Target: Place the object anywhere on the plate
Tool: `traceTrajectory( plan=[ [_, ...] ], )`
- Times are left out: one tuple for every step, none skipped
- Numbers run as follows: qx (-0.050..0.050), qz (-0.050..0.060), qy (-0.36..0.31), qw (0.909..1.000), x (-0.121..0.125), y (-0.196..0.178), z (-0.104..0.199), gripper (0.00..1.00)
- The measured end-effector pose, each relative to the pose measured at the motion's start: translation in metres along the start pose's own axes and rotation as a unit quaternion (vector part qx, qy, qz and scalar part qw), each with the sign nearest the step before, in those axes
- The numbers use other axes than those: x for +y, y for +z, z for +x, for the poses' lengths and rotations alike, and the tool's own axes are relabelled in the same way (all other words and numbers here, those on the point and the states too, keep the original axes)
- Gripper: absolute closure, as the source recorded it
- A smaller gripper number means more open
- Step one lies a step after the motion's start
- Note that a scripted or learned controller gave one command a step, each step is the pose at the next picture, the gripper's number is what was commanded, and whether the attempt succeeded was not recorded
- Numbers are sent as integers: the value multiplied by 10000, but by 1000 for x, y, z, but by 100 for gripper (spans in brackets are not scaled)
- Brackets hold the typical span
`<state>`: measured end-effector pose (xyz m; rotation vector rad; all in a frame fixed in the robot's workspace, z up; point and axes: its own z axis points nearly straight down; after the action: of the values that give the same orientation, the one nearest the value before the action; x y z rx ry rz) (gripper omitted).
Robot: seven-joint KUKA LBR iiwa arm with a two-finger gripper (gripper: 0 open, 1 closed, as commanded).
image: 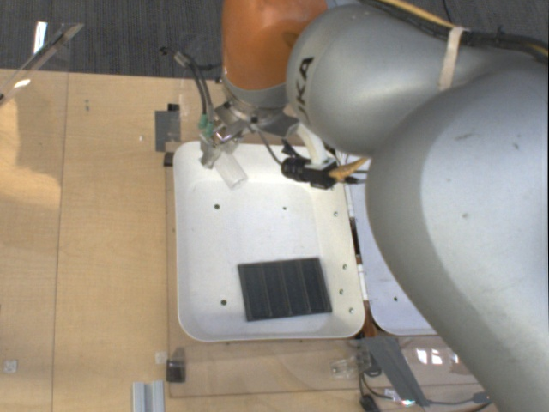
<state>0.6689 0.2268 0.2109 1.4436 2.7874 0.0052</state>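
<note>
From the overhead camera, the left white bin (197, 256) is seen with a dark ribbed plate (284, 288) lying toward its five o'clock corner. The gripper (219, 154) is held over the bin's eleven o'clock corner. A small clear object (230, 172) is seen at its fingertips; whether it is clamped, and how far the tool is parted, cannot be told. The grey arm (429, 144) is spread across from three o'clock.

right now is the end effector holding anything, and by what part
It cannot be told. The end effector sits over the far left corner of the left bin, blurred. The dark ribbed plate lies apart, at the near side.
</note>
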Motion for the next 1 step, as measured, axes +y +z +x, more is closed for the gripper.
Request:
traceTrajectory(
  plan=[
    [4,0,420,9991,-4,51,4,100]
  ],
)
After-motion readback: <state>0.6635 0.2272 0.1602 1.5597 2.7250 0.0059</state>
